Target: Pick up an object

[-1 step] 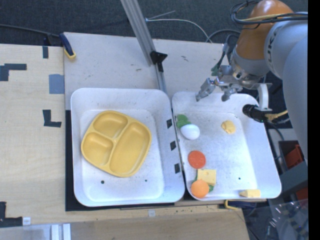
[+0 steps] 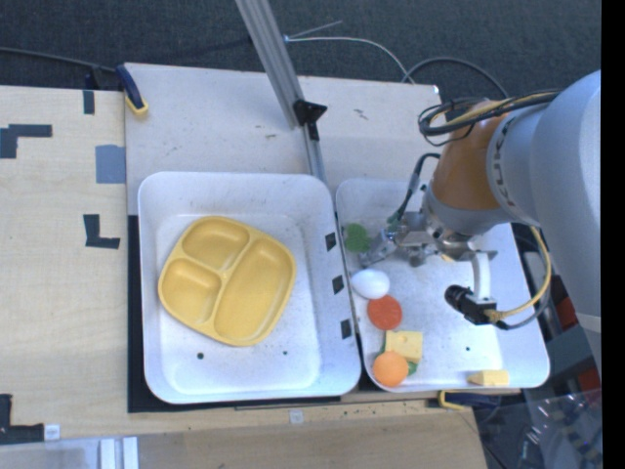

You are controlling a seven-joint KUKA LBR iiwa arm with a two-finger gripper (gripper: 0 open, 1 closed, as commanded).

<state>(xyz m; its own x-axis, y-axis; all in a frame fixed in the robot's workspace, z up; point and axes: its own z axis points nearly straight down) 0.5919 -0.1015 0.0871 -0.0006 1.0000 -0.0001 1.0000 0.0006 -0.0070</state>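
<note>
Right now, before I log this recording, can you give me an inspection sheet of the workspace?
Surface: two white bins; left bin, right bin.
Job's things: in the right bin, green piece, white egg, red-orange ball, yellow cheese wedge, orange ball, small yellow block.
Clutter: yellow divided plate in the left bin.
Grippers: hand low beside the green piece.
Cables: black loops on the arm.
Surroundings: wooden bench, metal pole.
</note>
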